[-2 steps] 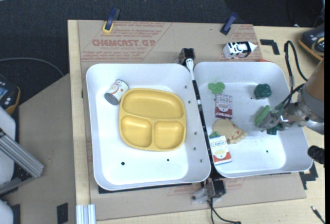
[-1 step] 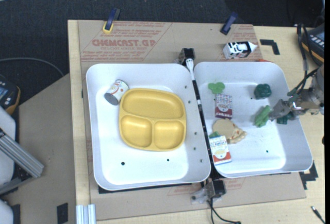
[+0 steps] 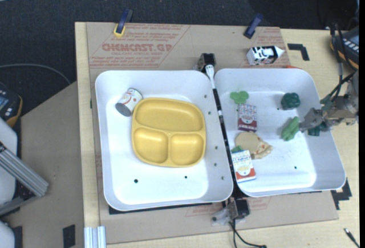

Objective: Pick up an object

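My gripper (image 3: 313, 122) sits low at the right bin's (image 3: 296, 175) right wall, reaching in from the right edge of the view. Just left of it lies a slim light-green piece (image 3: 290, 128), close to or touching the gripper tip. A dark green lump (image 3: 290, 100) rests above that. Further left are a small green leafy piece (image 3: 239, 96), a red packet (image 3: 247, 117), a tan round food item (image 3: 254, 145) and a small red-and-white carton (image 3: 243, 165). Nothing is visibly lifted.
The left bin (image 3: 114, 144) holds a yellow divided plate (image 3: 169, 131) and a small tipped can (image 3: 128, 101). A black-and-white object (image 3: 264, 55) lies on the bench behind the right bin. Clamps (image 3: 122, 22) stand at the board's far edge.
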`<state>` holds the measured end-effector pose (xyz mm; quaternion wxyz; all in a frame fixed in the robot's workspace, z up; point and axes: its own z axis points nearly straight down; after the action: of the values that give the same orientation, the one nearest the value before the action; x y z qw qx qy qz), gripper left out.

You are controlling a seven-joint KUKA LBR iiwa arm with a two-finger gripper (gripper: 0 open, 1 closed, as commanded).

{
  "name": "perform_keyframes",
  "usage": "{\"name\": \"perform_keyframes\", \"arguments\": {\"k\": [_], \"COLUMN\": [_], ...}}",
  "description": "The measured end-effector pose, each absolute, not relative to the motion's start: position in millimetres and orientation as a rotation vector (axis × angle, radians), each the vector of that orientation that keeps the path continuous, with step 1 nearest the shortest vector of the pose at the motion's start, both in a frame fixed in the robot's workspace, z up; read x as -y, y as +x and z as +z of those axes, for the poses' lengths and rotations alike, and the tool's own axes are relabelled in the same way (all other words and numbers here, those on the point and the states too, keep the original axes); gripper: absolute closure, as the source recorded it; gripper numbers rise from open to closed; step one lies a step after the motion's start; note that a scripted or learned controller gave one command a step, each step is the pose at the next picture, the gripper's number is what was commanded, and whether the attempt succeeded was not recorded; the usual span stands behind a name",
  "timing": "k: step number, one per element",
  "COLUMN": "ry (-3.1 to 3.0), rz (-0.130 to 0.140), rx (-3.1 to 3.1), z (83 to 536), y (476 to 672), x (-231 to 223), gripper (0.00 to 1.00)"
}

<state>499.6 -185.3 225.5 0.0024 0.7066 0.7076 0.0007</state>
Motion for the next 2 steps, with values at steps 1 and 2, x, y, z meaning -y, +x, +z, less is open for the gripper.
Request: {"name": "perform_keyframes", "arguments": {"k": [1, 2], "ry": [2.212, 2.211], "rz": [0.005, 0.006], "rx": [-2.228, -2.228], "z": [226, 235], "y": [518.9, 525.1], "x": [127, 69], "gripper": [1.0, 1.0]}}
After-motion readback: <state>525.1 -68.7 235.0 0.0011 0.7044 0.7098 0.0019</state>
